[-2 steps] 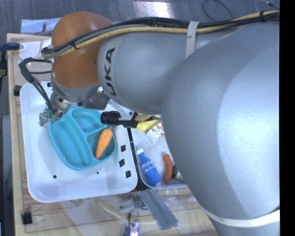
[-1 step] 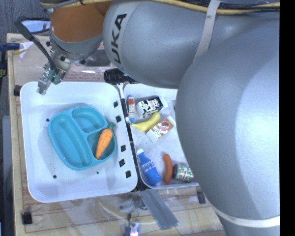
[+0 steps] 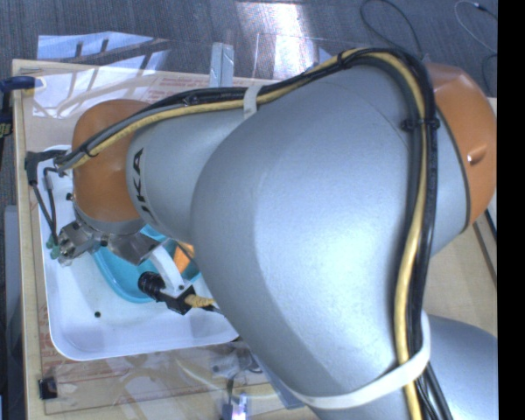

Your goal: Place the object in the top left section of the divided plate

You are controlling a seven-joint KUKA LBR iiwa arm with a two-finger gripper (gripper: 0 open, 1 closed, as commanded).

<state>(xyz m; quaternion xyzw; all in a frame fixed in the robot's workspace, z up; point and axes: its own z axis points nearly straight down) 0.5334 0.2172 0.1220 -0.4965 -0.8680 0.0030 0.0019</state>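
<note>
The blue plate (image 3: pixel 122 285) lies in the white bin (image 3: pixel 87 338) on the left side of the view. Just a curved piece of the plate shows, because the arm covers the rest, so I cannot tell which part of it is which. A small orange thing (image 3: pixel 184 254) peeks out just beside the blue piece, right at the edge of the big grey arm (image 3: pixel 315 234). It is too hidden to say what it is, or if it lies on the plate. The gripper (image 3: pixel 70 243) hangs low over the left part of the bin, close to the plate's left edge. I cannot tell if it is open or closed, or if it holds something. Right above the gripper sits the round orange band (image 3: pixel 101 169) of the wrist. The arm comes in from the right and looks very big, and it covers most of the bench. A yellow and black cable (image 3: pixel 416 191) runs along the top of the arm. The bin's white floor shows below the plate, with a few tiny dark specks on it. The bin sits on a pale wooden bench (image 3: pixel 28 261). A blue clamp (image 3: pixel 17 83) grips the far left corner of the bench. Some clear plastic sheets (image 3: pixel 96 46) lie past the far edge. Beyond them is a grey carpet (image 3: pixel 114 7), and thin dark wires (image 3: pixel 394 11) lie on it at the top right.
</note>
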